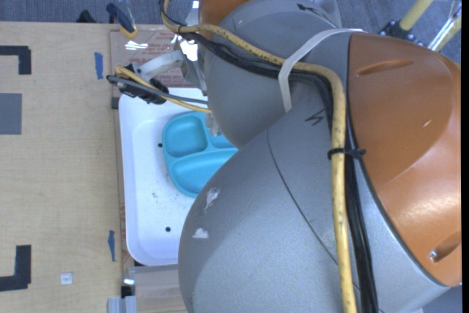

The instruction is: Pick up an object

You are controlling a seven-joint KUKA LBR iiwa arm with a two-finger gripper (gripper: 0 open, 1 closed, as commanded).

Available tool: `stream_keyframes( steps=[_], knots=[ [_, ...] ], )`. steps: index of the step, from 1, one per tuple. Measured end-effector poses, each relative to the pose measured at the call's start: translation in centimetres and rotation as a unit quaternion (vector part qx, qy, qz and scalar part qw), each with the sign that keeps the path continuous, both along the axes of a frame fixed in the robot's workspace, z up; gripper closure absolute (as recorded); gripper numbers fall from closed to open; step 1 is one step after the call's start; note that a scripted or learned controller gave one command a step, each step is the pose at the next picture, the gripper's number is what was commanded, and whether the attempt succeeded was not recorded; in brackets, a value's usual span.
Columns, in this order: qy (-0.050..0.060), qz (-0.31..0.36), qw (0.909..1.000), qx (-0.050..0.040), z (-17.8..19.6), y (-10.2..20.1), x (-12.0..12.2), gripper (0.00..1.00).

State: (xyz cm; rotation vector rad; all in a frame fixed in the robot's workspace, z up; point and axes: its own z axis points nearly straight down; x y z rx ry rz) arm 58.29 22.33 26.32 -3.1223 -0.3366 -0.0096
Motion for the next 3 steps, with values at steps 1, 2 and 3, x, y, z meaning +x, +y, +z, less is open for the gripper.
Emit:
stream_keyframes(
  steps=[1, 2, 3],
  knots=[
    [-0.004, -0.002, 1.0000, 0.0025, 13.6, 0.1, 0.9, 1.00],
    [0.005, -0.008, 1.0000, -0.0014, 5.3, -2.6, -9.7, 1.00],
    [0.004, 0.203, 0.9791, -0.0013, 9.0, -6.8, -10.3, 1.00]
  ],
)
